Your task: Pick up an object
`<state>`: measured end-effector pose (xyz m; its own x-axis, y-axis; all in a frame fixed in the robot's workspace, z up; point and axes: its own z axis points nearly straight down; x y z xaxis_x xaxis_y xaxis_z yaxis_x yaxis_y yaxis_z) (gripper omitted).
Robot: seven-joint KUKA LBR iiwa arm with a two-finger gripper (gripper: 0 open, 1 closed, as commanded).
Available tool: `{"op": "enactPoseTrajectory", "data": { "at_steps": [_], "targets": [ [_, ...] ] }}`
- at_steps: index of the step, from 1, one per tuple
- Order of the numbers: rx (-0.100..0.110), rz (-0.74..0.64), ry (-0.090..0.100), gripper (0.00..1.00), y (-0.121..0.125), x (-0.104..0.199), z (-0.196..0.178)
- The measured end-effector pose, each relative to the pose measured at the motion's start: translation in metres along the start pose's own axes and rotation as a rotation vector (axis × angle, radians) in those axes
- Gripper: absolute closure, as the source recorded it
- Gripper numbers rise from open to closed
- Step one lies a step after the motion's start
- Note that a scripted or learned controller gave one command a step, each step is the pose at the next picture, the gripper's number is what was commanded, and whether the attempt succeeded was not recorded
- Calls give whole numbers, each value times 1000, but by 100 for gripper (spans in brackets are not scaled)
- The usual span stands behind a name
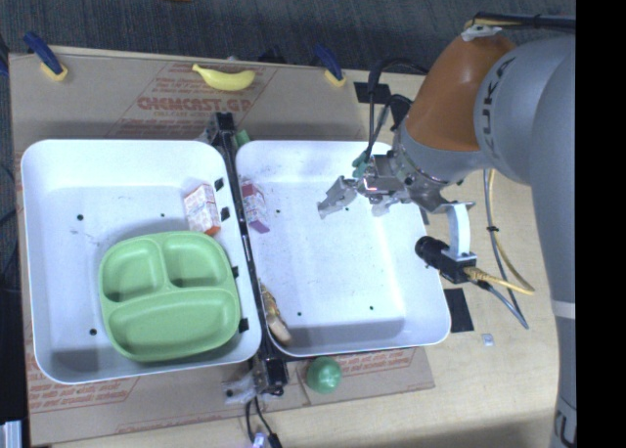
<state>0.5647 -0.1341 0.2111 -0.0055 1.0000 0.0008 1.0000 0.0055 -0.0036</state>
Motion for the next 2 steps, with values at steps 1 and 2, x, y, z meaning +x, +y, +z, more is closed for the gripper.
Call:
{"op": "enactPoseTrajectory", "data": {
  "at_steps": [1,2],
  "targets": [
    [0,-1,-2,0,-47,-17,-9],
    [2,0,-1,0,-41,-78,33]
  ]
}}
